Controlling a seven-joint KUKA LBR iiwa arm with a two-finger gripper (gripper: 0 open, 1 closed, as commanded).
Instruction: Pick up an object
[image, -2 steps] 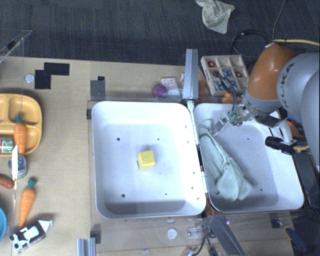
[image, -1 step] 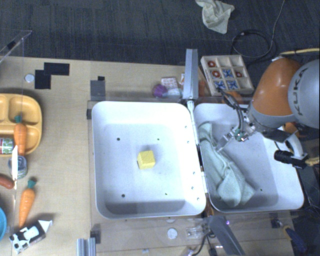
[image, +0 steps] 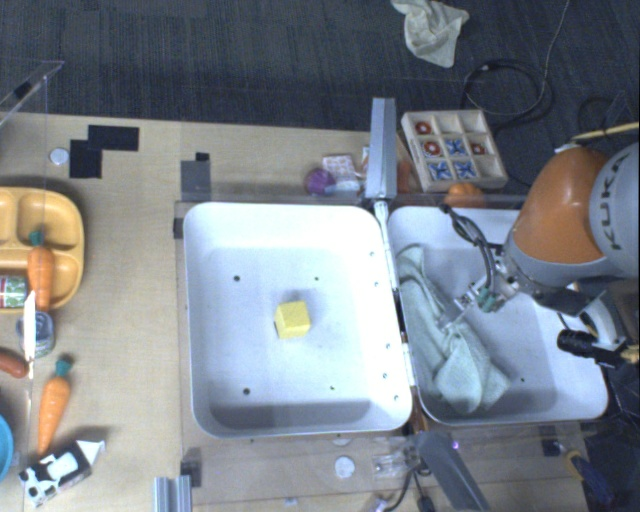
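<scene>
Arm (image: 570, 220) reaches into the right bin (image: 570, 395) from three o'clock. Gripper (image: 470, 302) sits low over a pale cloth (image: 445, 345) heaped along that bin's nine o'clock wall. Claw state: cannot tell. Yellow block (image: 293, 320) lies alone near the centre of the left bin (image: 230, 240).
</scene>
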